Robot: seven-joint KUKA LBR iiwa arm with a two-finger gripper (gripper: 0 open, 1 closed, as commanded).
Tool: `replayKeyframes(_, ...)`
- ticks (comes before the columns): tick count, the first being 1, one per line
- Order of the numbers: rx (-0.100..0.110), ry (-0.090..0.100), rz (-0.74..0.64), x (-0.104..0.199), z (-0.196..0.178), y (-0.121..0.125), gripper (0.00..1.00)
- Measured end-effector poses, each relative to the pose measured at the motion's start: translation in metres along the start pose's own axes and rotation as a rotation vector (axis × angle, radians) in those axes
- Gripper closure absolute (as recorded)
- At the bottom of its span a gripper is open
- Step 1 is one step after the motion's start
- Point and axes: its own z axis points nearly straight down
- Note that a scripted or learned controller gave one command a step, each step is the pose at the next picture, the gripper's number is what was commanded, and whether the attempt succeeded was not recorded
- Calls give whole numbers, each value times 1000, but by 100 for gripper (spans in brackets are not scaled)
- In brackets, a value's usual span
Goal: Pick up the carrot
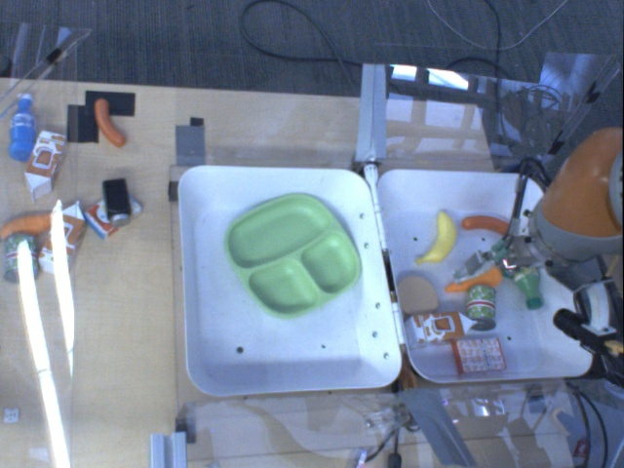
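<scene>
Camera view, slanted down on tabletop. Carrot (474,280) in right bin (419,188), roughly mid-bin, lying slantwise, orange, partly overlapped by gripper (499,257) at its right end. Cannot tell gripper state: metallic parts blurred against clutter, contact with carrot unclear. Small green-labelled can (480,303) just below carrot, touching or nearly so. Green bottle-like item (527,288) just right of carrot, under wrist. Banana (440,237) up-left of carrot, near, tilted. Orange-red sausage (485,224) above carrot, toward far wall of bin. Brown rounded lump (418,292) left of carrot, near bin's left wall. Small carton (435,329) and red-patterned box (479,356) along bin's near side. Arm entering from right, orange band (585,198) over bin's right edge.

Left bin (210,359) beside it, holding green divided plate (292,253) mid-bin, three compartments.

Left part of tabletop: blue bottle (22,127) near far-left corner, carton (44,161) beside it, second sausage (109,123) on black block (95,115), small black item (116,198), another orange piece (25,226) at left edge. Cables (292,27) on floor beyond far edge.
</scene>
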Motion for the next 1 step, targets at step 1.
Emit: replayKeyframes(1, 4, -13, 344, 16, 6, -1, 0)
